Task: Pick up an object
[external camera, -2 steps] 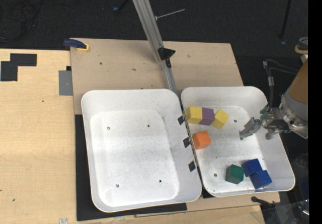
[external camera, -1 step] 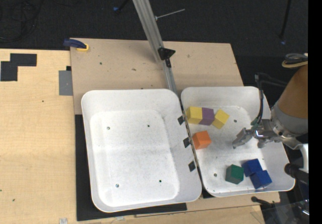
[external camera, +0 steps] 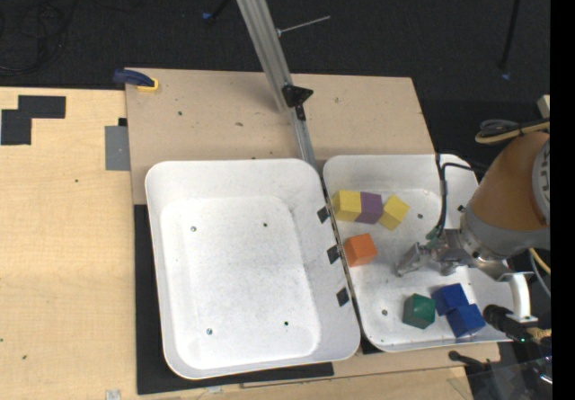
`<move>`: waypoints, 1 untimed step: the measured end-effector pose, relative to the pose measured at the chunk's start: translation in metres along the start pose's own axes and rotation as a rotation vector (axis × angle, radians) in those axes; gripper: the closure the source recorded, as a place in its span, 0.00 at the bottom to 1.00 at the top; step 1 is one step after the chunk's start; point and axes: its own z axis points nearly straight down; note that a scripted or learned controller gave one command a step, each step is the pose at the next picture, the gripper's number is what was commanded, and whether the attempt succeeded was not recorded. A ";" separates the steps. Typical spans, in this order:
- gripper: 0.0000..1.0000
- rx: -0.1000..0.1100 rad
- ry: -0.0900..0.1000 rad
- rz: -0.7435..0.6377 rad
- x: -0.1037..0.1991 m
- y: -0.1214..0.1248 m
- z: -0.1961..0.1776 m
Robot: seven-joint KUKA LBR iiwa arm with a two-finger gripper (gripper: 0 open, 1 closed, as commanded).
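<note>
We see the claw (external camera: 415,262) low in the right bin (external camera: 422,175), nothing between its fingers, we cannot tell their state, orange cube (external camera: 360,249) nearby.

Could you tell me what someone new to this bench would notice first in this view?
Probably the bright blocks in the right bin: a yellow block, purple block and second yellow block in a row, with an orange block below them. Nearer the camera sit a green block and blue blocks, with the gripper hanging just above them.
</note>
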 end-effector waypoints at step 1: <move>1.00 -0.001 -0.001 0.009 -0.002 0.000 -0.012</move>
